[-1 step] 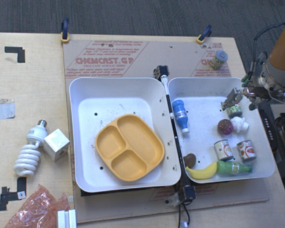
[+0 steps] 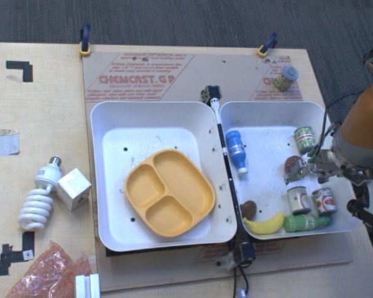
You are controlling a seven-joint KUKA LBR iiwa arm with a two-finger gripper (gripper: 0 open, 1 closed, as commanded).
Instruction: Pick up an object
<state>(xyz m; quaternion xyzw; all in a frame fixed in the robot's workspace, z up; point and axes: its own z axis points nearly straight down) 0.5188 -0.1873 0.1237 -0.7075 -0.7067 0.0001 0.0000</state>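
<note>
Over the right bin [image 2: 261, 113], the end effector [image 2: 311, 166] hovers.

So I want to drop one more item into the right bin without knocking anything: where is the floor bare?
The right bin has bare floor between the blue bottle and the cans, down to the banana, plus its far strip. It is crowded along the right wall and near edge: green can, the hand, two cans, a green item.
</note>
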